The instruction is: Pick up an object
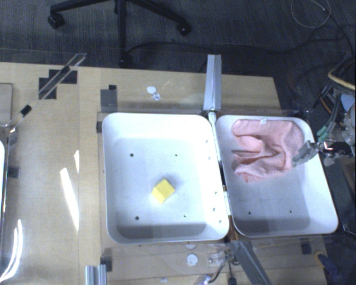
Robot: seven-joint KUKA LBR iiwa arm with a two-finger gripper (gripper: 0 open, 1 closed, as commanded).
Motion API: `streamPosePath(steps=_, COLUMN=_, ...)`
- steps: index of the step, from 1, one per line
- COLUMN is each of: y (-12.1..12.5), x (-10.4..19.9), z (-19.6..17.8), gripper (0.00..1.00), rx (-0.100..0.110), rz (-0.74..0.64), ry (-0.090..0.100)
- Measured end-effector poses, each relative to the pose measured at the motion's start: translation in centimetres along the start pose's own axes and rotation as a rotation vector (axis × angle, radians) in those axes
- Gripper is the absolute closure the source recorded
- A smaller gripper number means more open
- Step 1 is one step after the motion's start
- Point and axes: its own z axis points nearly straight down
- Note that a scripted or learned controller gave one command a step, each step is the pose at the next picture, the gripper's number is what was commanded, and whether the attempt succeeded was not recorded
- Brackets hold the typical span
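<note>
Bench (55, 183) of pale wood carries 2 shallow white bins side by side, touching along a shared seam near the middle of the view. The left bin (119, 222) holds 1 small yellow block (163, 191), which lies on the bin floor a little below and right of the bin's centre, well apart from every wall. The right bin (278, 217) holds a crumpled pink cloth (264, 147), bunched in the upper half of the bin and reaching close to its top wall; the lower half of this bin's floor is bare white.

The end effector (305, 153) comes in from the right edge, over the right rim of the right bin, with its tip at the right-hand edge of the pink cloth. It appears to touch or overlap the cloth's edge, though whether any fabric sits between its parts cannot be told from this slanted view, and its opening, wide or narrow, cannot be told either. Dark cabling and hardware sit behind it at the right edge.

A metal bar (213, 83) stands upright above the seam between the 2 bins. Beyond the bench, the base of an office chair (119, 16) rests on dark carpet.
</note>
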Motion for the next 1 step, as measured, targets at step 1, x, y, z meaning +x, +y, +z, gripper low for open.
streamPosePath(steps=1, y=2.79, x=-0.09, z=18.28, gripper=0.00, rx=-0.005, rz=0.066, ry=-0.001)
